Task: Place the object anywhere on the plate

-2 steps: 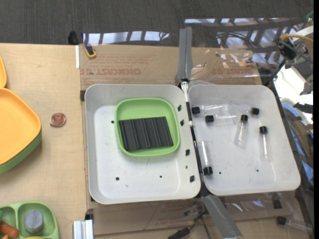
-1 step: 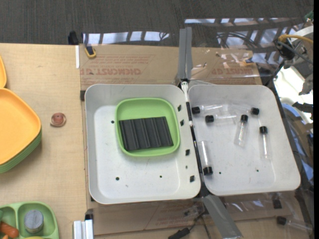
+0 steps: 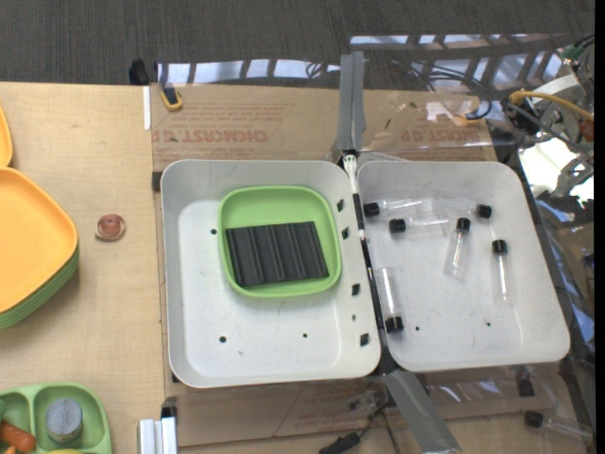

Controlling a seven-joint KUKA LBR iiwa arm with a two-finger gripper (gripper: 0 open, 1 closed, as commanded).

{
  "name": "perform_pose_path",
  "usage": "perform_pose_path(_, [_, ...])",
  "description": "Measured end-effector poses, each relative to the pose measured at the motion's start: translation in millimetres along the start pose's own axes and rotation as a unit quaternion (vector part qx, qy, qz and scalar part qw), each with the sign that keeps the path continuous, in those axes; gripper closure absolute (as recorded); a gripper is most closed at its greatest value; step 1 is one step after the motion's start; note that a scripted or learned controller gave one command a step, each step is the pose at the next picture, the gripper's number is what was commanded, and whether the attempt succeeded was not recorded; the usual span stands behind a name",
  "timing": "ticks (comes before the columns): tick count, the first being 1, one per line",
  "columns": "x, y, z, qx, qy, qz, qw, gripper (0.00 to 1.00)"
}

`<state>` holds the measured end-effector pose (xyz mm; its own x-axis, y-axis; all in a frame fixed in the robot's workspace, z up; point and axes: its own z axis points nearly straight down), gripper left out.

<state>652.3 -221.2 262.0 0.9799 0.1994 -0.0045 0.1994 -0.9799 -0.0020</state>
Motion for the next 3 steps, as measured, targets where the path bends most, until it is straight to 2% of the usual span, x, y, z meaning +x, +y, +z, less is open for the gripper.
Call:
perform_pose_path(1, [1.2,0.7,-8.3,0.000,0.001,-0.001,1.0000,0.00])
perform_pose_path(2, [-0.1,1.2,-47.2,0.000,0.001,-0.001,1.0000,0.00])
perform_pose_path(3, [-1.1,0.4,-19.1,0.000,0.000,0.000,1.0000,0.00])
